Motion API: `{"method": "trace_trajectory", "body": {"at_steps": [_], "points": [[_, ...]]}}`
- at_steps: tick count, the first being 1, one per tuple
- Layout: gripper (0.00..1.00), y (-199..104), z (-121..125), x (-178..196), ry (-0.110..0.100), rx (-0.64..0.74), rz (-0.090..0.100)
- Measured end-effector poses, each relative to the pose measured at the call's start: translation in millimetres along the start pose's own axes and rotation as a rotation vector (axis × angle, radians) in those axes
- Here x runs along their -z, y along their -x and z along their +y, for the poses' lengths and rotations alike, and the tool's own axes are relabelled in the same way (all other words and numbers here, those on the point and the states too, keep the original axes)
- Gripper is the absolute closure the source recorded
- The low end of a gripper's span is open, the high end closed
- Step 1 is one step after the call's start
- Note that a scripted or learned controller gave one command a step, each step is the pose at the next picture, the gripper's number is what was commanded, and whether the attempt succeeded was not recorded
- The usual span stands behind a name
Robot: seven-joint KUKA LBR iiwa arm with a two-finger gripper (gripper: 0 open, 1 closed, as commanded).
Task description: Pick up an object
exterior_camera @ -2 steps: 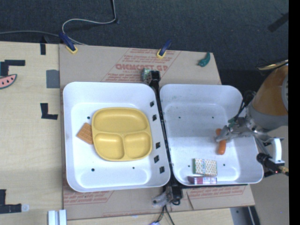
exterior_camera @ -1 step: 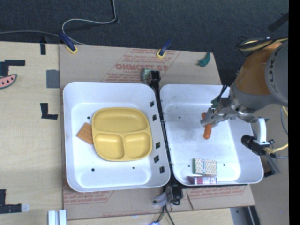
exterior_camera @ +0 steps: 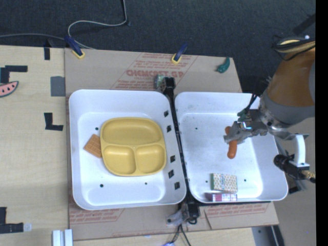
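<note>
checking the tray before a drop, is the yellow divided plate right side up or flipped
Right side up: the yellow divided plate in the left bin shows its three hollow compartments facing the camera.

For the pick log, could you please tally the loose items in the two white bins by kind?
Yellow divided plate: 1
Tan cracker-like piece: 1
Small orange item at the gripper: 1
Patterned packet: 1
Small flat box: 1
Total: 5

Cardboard-topped bench (exterior_camera: 31, 152) under two bins (exterior_camera: 82, 152)
</note>
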State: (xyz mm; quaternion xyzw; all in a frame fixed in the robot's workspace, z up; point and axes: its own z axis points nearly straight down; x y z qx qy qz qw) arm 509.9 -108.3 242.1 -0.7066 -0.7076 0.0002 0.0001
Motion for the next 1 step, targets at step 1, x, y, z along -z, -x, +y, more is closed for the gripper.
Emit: {"method": "trace_trajectory", "body": {"at_steps": [1], "points": [[1.00, -73.5, -26.0, 9.9, -0.001, 0.001, 0.001]]}}
